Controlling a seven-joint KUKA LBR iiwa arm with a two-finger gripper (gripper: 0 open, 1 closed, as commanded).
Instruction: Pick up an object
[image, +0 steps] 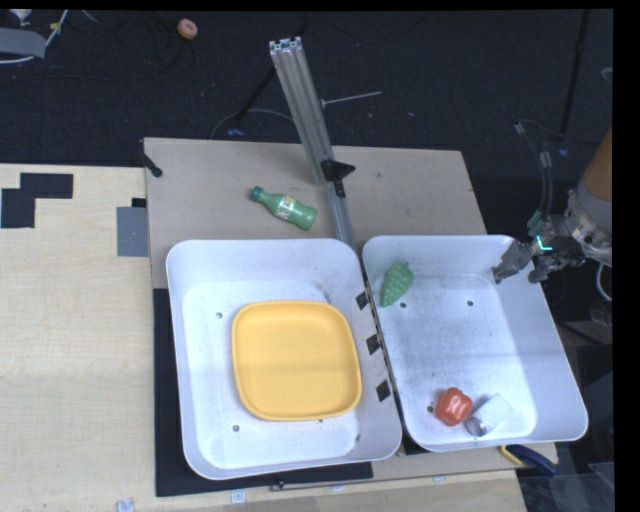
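The right bin (520, 330) holds a green, leaf-shaped object (397, 283) near its far left corner. A red object (452, 405) lies near its front edge, with a small grey piece (477, 426) beside it. A yellow square plate (296, 358) lies flat in the left bin (200, 300). My gripper (528, 268) hangs over the far right rim of the right bin, open, with nothing between its fingers. It is well apart from every object.
A green bottle (285, 207) lies on its side on the bench behind the left bin. A slanted aluminium rail (310, 110) runs from the back down to the gap between the bins. Black clips (372, 343) sit along the shared rim.
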